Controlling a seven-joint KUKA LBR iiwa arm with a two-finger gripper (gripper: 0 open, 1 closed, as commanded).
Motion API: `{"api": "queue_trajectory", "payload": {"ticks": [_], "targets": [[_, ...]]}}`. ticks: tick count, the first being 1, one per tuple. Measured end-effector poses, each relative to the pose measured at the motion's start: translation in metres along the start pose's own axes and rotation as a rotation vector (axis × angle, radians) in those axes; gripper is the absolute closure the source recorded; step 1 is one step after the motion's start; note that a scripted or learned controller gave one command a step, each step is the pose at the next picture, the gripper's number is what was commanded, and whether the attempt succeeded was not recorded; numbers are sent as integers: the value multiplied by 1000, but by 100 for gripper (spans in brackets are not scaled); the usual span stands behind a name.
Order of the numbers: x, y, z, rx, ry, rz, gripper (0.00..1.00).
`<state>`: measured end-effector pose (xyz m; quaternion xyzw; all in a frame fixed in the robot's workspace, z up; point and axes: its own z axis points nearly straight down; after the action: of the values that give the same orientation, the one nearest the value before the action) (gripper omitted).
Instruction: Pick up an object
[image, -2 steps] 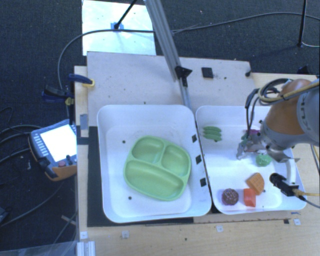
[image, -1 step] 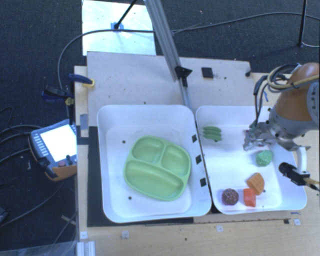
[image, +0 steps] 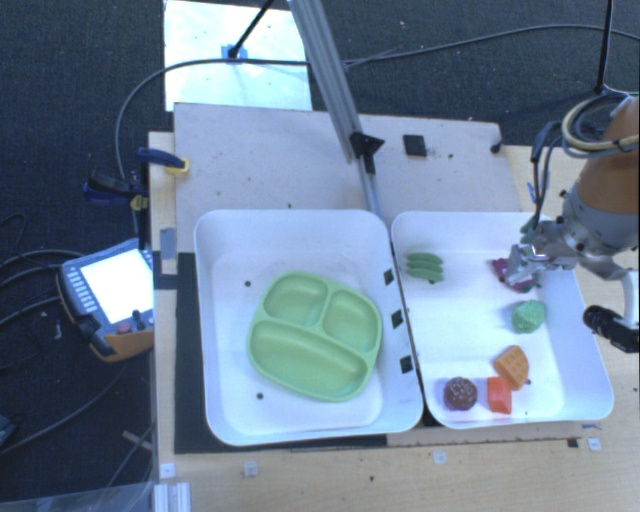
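One arm (image: 600, 190) reaches from the right, hand (image: 522, 268) touching a magenta object (image: 508, 272).

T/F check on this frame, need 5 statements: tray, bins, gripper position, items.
1. The green tray lies in the left bin. True.
2. The gripper is over the left bin. False: it is over the right bin, at the dark red item near the far side.
3. The tray holds the orange wedge. False: the wedge lies in the right bin; the tray's compartments hold nothing.
4. The red block sits beside the brown ball. True.
5. The green pods lie near the right bin's near edge. False: they lie toward its far left corner.
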<state>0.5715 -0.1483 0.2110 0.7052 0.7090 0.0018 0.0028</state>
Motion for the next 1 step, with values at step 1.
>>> {"api": "queue_trajectory", "payload": {"ticks": [1], "targets": [[2, 0, -44, 0, 0, -1, 100]]}}
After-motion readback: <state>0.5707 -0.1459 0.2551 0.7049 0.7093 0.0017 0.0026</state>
